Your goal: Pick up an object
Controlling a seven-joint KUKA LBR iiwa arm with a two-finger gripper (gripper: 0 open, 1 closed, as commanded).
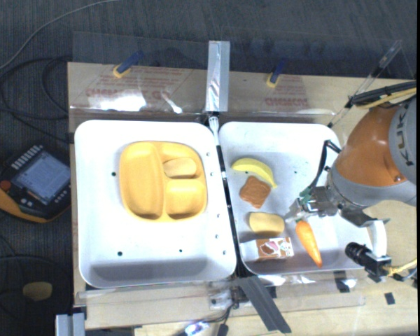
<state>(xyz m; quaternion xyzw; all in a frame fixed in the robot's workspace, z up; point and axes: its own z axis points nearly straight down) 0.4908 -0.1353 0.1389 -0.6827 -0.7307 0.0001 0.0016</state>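
In the left white bin [91, 208] a yellow plastic tray with three compartments [148, 184] lies, and a small tan bread roll [180, 167] rests in its upper right compartment. In the right white bin [294, 135] there are a yellow banana [254, 168], a brown biscuit-like piece [254, 192], a pale yellow block [266, 222], a small printed carton [274, 247] and an orange carrot [309, 242]. The gripper [306, 208] is just above the carrot's thick end; whether the jaws are clenched or released cannot be told.
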